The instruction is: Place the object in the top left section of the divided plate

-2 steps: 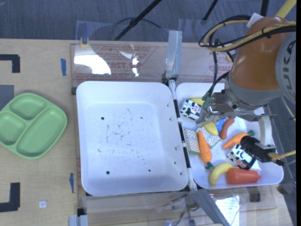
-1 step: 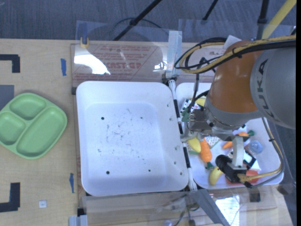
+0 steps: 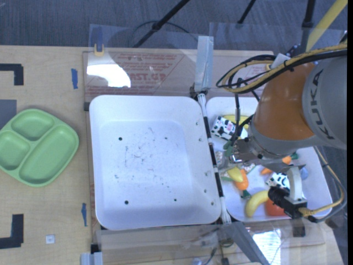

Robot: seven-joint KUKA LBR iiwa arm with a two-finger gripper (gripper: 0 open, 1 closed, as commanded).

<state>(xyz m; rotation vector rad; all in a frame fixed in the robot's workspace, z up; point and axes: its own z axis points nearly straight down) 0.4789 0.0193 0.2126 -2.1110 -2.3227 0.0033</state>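
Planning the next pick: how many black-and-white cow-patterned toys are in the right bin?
2: one cow-patterned toy near the right bin's upper left, another lower down beside the arm. The arm may hide more.

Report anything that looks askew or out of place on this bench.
Nothing stands out. The green plate lies flat left of the bins, and the toys, including a banana, sit in the right bin beneath the arm.

Arm [image 3: 287, 104] over right bin [image 3: 325, 175] of toys; left bin [image 3: 149, 159] bare; green divided plate [image 3: 37, 146] far left.
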